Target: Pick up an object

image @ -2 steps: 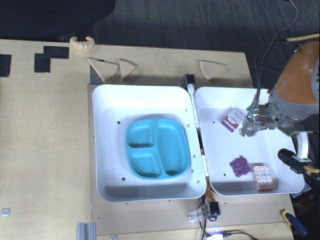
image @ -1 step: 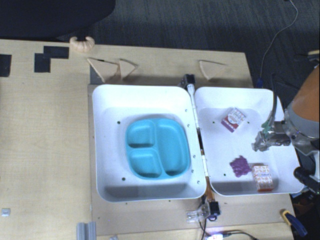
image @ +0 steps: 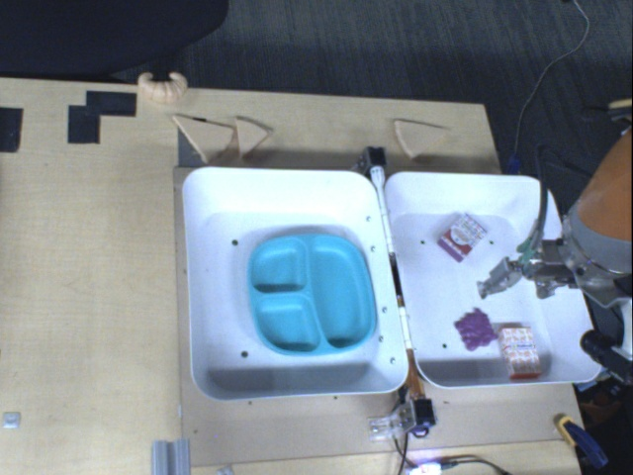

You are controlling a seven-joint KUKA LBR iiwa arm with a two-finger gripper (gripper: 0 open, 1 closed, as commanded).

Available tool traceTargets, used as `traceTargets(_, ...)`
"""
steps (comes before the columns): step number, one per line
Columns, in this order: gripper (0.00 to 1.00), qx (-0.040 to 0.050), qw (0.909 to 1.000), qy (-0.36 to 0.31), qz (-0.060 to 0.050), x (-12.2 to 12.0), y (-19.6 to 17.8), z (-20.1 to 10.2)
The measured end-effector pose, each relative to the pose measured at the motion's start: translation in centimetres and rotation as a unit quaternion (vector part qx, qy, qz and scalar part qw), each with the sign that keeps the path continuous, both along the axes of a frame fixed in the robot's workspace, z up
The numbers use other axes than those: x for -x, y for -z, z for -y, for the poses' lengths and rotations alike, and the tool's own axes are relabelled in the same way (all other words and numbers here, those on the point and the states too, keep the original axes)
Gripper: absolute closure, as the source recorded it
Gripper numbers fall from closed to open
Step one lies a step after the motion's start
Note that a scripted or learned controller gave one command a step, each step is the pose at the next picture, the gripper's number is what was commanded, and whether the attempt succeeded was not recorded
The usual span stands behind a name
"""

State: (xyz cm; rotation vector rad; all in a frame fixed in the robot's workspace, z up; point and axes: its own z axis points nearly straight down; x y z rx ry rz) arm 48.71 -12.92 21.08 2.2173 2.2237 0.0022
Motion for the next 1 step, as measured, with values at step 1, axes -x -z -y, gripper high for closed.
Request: traceTargets(1, 0.0, -0.0004, 1.0, 0.0, -0.001, 0.09, 11.02, 1.46)
